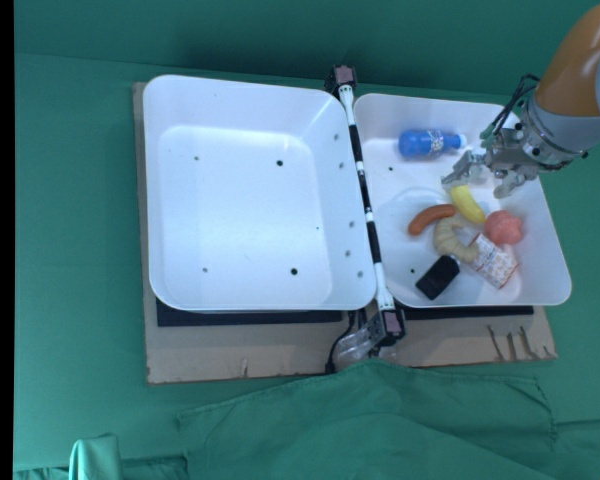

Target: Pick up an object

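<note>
The right bin (550,268) holds several small items. A blue bottle (430,143) lies near its back, and a yellow banana (467,204) lies in the middle. Around the banana are an orange sausage (432,219), a pale yellow pastry-like piece (450,236), a red ball (503,227), a white and red packet (494,261) and a black block (438,277). My gripper (482,176) hangs just above and behind the banana, to the right of the bottle. Its fingers are spread open and nothing sits between them.
The left bin (180,108) stands beside the right one, with a black and white divider bar (365,208) between them. Both rest on a cardboard sheet (230,358) over green cloth. A fold of green cloth (380,418) lies at the front.
</note>
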